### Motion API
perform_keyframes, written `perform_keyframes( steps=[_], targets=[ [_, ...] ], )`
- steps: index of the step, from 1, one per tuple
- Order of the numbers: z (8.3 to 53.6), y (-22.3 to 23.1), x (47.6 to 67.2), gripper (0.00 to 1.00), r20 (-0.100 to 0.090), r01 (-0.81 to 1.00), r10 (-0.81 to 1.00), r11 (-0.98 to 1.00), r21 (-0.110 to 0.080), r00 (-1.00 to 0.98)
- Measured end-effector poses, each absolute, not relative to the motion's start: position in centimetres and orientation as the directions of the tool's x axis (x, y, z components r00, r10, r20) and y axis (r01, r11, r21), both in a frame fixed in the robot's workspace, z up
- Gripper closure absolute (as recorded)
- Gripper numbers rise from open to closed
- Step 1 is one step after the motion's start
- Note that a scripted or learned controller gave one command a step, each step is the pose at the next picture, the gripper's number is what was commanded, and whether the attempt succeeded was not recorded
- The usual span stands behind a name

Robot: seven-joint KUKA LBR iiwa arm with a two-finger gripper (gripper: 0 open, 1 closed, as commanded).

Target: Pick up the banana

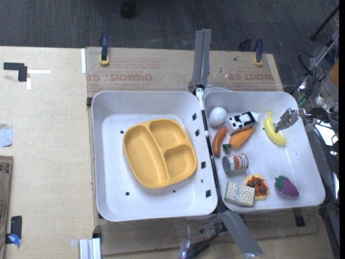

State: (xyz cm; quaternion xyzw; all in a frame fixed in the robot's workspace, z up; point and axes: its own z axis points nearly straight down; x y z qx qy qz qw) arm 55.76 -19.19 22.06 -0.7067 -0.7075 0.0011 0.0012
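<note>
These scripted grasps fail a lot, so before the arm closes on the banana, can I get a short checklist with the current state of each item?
1. Banana lies in the right bin, unobstructed from above: ok.
2. Gripper is over the banana's right side, near its middle: ok.
3. Nearby things apart from the banana; the carrot lies to its left with a gap: ok.
4. Banana between the fingers: cannot tell.
5. Gripper low enough to grasp: cannot tell from this slanted view.
6. Bin wall close on the gripper's right, but not touching: ok.

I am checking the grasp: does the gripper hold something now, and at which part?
Cannot be told. The gripper is right beside the banana, near its middle, but the view is too small to show whether it grips the banana.
</note>
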Motion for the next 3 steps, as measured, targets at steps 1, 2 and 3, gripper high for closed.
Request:
perform_keyframes(
  steps=[1,2,3],
  targets=[
    [9.2,-20.5,60.8,0.00,-0.001,0.991,0.991,0.131,0.001,-0.131],
    [10.2,-20.5,60.8,1.00,-0.002,0.991,0.991,0.131,0.002,-0.131],
    [19.8,-19.3,65.5,1.00,-0.002,0.989,0.989,0.149,0.002,-0.149]
  ],
)
